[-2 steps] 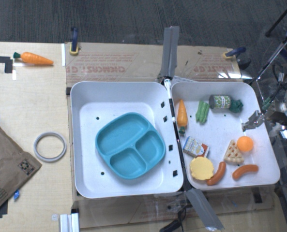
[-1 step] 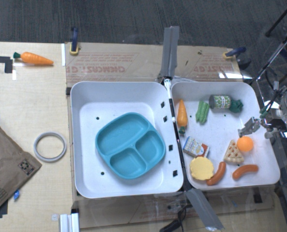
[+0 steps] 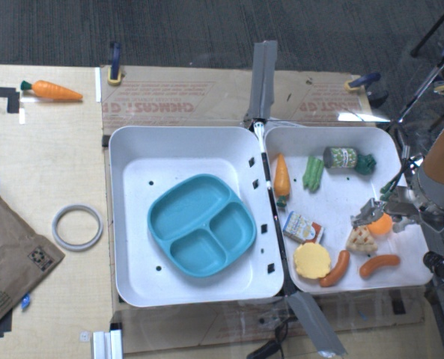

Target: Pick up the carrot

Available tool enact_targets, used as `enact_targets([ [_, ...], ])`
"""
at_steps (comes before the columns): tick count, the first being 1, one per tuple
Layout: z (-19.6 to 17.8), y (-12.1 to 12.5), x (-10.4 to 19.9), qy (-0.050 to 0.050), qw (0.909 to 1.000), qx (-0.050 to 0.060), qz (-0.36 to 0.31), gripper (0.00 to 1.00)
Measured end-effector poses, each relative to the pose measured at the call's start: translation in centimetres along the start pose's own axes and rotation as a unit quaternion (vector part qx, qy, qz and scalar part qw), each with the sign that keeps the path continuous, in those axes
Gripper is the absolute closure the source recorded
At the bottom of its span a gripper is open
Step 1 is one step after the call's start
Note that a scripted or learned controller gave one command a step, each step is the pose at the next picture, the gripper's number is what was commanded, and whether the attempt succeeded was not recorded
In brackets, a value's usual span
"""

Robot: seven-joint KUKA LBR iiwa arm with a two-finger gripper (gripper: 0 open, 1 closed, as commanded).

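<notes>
While my gripper (image 3: 371, 214) hovers by the right bin's (image 3: 334, 137) right wall, how wide it stands I cannot tell. My carrot (image 3: 281, 175) lies against the left wall; reaching across, I might grab the orange ball (image 3: 381, 225) instead.

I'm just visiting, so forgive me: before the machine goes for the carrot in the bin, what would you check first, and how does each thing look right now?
1. Carrot in plain sight: ok, it lies at the right bin's left wall.
2. Nothing lying on the carrot: ok.
3. Room beside it: not ok, the wall is tight on one side; a green pod lies near the other.
4. Hand near the carrot: not ok, it is across the bin by an orange ball.
5. Hand free: cannot tell.
6. Right target: cannot tell, a second carrot lies on the bench.
</notes>
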State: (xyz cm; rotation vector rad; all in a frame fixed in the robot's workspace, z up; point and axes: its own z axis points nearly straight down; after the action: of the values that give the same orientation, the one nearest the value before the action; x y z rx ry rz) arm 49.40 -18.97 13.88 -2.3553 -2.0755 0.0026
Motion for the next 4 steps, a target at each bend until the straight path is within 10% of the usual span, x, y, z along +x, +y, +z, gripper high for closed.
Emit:
enact_targets([
  [1,4.79,2.69,-1.74,0.006,0.9999,0.0,-0.011,0.0],
  [2,3.83,2.7,-1.99,0.003,0.9999,-0.001,-0.01,1.0],
  [3,3.84,2.71,-1.79,0.005,0.9999,0.0,-0.01,0.0],
  [4,3.84,2.71,-1.8,0.005,0.9999,0.0,-0.01,0.0],
])
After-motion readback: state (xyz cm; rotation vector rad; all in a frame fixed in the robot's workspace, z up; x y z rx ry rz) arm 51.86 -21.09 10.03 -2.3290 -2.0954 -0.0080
